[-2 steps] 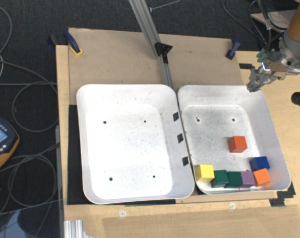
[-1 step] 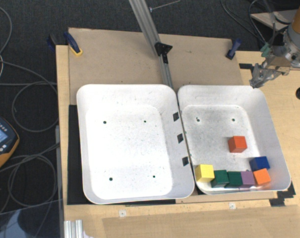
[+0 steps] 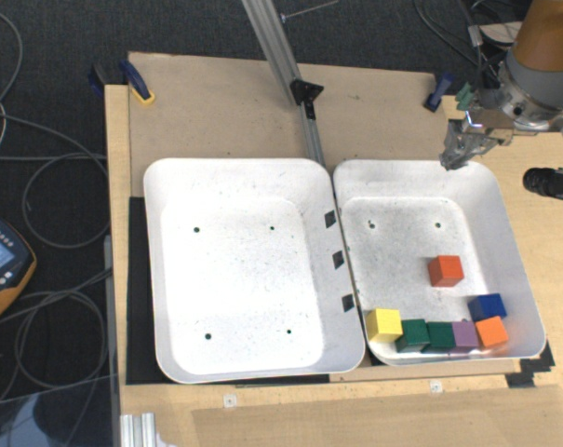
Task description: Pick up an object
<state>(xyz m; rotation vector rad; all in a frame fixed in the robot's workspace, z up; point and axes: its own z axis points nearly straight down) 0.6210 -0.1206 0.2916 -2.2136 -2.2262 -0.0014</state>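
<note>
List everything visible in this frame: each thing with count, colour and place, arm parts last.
Bins: 2, white, side by side on the bench; left bin, right bin.
Red block: 1, alone in the right bin's middle.
Blocks along the right bin's near edge: yellow block, two green blocks, purple block, orange block, blue block just behind it.
Clamps: 2, blue, at the bench's far corners.
Metal pole: 1, grey, behind the bins.
Gripper: 1, above the right bin's far edge.
</note>
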